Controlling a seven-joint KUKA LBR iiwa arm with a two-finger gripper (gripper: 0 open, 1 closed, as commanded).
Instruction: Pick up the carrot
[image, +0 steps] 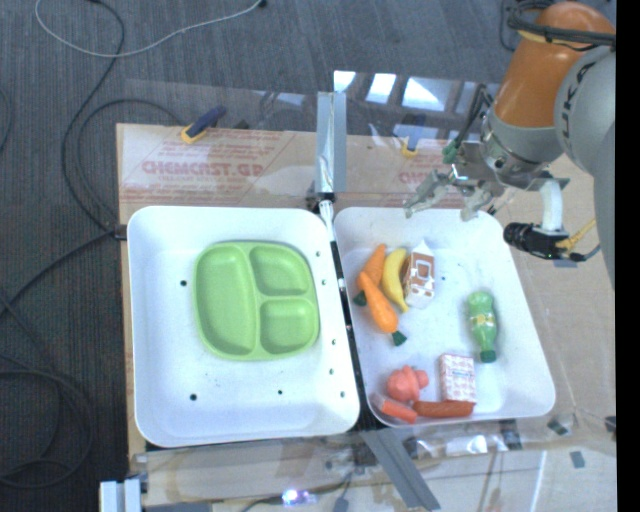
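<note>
The end effector (448, 198) hangs spread and released over the upper rim of the right bin (520, 290), grasping nothing. Lower left of it, the carrot (378, 303) lies beside a banana (394, 277), crowded enough to complicate a clean grasp.

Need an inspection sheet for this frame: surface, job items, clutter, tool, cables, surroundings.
Surface: two white bins side by side on a cardboard-covered bench; left bin, right bin.
Job's things: two carrots lie crossed in the right bin, near its left wall, touching a banana.
Clutter: small carton, green bottle, red-and-white box, red and orange toy food, all in the right bin; green divided tray in the left bin.
Tool: above the right bin's far edge, fingers spread, holding nothing.
Cables: white cable and dark cables on the floor to the left.
Surroundings: dark carpet.
</note>
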